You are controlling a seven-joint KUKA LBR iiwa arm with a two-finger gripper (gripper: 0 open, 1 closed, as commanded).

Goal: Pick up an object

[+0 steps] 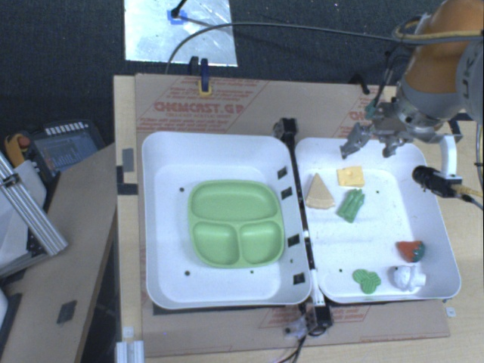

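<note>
Red "CHEMCAST" print on brown board (198, 106) | green stick (351, 205) — long axis near-vertical, tilted right | gripper (372, 147) jaws spread, grasping nothing.

Green plate (233, 224); white bins (162, 172); yellow cheese square (350, 176).

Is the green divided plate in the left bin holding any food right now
Empty. The green divided plate sits flat in the left bin, and all three of its compartments show only bare green.
</note>
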